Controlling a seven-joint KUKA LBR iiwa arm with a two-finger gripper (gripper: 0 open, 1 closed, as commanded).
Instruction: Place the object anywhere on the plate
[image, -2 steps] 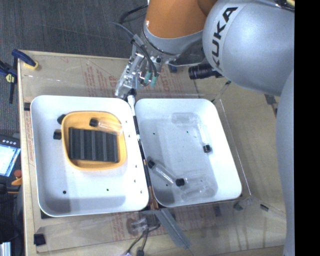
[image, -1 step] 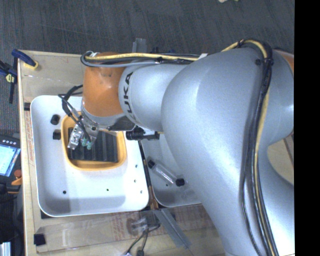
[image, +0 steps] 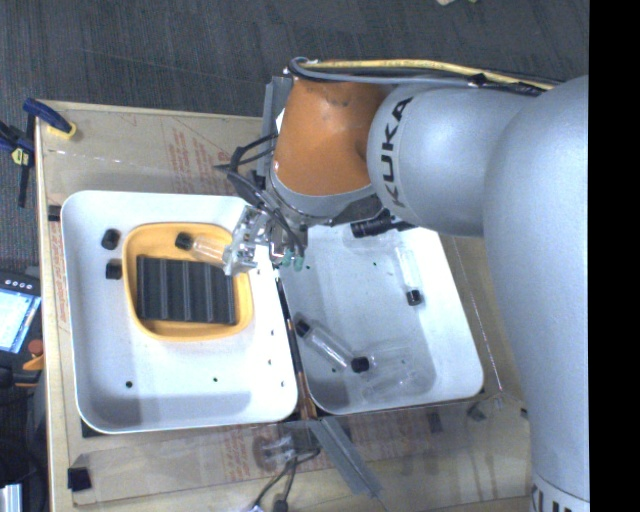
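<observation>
Clear tube (image: 203, 247) lies across the plate (image: 150, 240) rim, black cap leftward, gripped by the tool (image: 243, 252).

We see a smooth, semi-gloss grey metal arm (image: 500, 150) with a satiny orange band (image: 320, 140), two matt white plastic bins (image: 170, 400), a glossy yellow plastic plate (image: 150, 240) with a ribbed black centre, and clear plastic tubes (image: 325, 345).

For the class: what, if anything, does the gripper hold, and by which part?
The gripper appears to hold a clear plastic tube with a black cap by its uncapped end, over the yellow plate.
</observation>
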